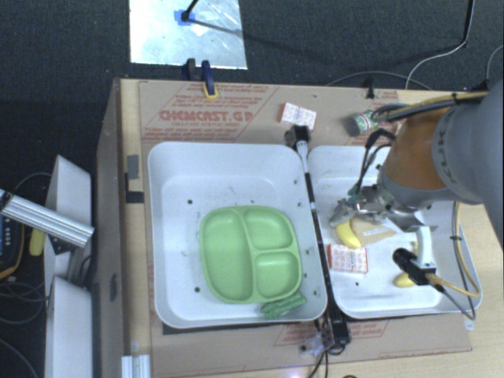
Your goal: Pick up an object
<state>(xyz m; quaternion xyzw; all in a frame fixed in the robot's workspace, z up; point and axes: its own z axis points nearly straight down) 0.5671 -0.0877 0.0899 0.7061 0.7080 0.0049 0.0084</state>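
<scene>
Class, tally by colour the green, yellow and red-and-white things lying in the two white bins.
Green: 2 (divided plate, small scrap)
Yellow: 2 (curved piece, lump)
Red-and-white: 1 (packet)
Total: 5

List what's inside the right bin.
Visible: yellow piece and red-and-white packet near its left side. The arm covers the upper right part; whatever lies beneath is hidden.
</scene>
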